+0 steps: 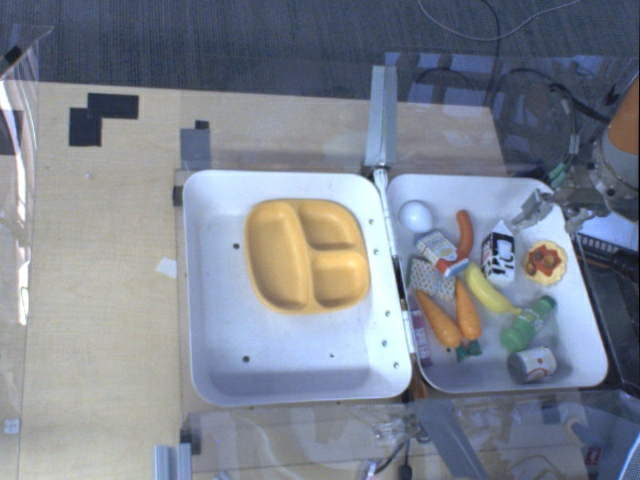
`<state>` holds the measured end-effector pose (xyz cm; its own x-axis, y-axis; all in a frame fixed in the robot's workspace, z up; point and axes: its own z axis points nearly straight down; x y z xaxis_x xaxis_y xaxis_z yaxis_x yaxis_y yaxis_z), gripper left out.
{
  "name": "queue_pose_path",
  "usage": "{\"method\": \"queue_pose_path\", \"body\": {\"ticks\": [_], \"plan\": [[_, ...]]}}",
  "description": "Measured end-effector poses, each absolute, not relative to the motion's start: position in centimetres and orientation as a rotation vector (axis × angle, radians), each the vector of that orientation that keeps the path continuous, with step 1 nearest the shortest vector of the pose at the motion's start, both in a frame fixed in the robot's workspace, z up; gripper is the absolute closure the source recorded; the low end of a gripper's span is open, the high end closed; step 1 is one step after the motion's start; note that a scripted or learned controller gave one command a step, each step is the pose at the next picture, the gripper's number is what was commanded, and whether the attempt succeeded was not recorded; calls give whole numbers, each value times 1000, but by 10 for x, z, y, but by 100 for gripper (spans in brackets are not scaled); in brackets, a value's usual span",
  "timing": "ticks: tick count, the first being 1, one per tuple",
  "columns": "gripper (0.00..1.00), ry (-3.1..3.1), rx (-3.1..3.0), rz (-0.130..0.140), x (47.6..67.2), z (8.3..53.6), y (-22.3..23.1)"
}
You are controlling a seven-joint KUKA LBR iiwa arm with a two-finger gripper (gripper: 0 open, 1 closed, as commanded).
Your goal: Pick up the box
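Wooden desk (100,288) carries two white bins side by side. Left bin (215,348) holds yellow divided tray (305,253). Right bin (590,353) crowded: two carrots (452,313), banana (488,290), sausage (465,232), green bottle (525,325), can (532,364), white ball (415,214). Black-and-white box (499,256) stands mid-bin, just right of sausage, above banana. Hand (548,206) hovers at bin's upper right edge, apart from box, fingers apparently spread, nothing between them.

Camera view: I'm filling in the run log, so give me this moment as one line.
gripper: above right bin's far right edge | box: lying in right bin, not held | left bin: yellow tray | pick: not yet done
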<state>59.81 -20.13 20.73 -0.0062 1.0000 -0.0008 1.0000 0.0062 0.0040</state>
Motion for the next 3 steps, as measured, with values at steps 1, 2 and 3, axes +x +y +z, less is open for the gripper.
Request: {"method": "queue_pose_path", "body": {"ticks": [1,2,3], "plan": [[0,2158,2279,5,619,152,-141],[0,2290,2144,7,617,186,-68],[0,2184,2253,5,591,109,-93]]}}
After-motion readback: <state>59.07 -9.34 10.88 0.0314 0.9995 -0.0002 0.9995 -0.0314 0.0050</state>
